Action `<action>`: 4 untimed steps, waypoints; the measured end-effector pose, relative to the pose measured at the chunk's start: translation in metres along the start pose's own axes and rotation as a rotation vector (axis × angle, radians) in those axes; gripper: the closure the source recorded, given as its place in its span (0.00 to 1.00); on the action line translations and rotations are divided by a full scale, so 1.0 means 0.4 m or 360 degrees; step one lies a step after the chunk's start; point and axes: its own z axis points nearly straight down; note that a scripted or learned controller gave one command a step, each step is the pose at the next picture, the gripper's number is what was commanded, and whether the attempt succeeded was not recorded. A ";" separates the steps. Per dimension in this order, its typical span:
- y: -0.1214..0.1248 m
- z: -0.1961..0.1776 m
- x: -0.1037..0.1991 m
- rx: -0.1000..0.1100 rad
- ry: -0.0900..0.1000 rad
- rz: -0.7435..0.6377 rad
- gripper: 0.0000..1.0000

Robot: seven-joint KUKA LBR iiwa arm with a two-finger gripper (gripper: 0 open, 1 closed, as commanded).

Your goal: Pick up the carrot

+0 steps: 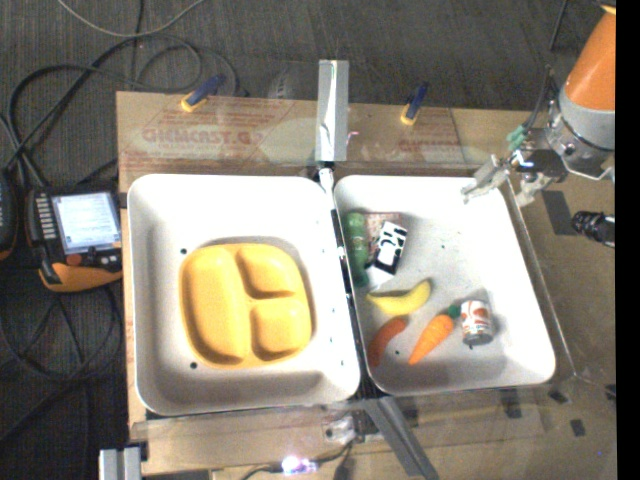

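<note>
Carrot [432,336] ungrasped, lying in right bin [520,268] near front edge, between banana [402,297] and can [477,321]. Gripper [490,180] above bin's far right corner, well apart; finger state unclear. Approach, descent, grasp, lift all left.

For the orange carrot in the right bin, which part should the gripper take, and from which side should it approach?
Probably grip the orange carrot across its thicker upper half, coming from above. It lies flat and slanted, so the fingers should close across its width. The small can sits beside its green top, and a reddish piece lies left of its tip.
</note>
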 end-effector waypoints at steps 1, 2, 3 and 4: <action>-0.156 0.421 0.035 -0.0005 0.0002 -0.0327 0.00; -0.156 0.401 0.036 -0.0003 0.0007 -0.0326 1.00; -0.156 0.401 0.036 -0.0003 0.0007 -0.0326 0.00; -0.294 0.451 0.073 -0.0037 -0.0014 -0.0039 0.00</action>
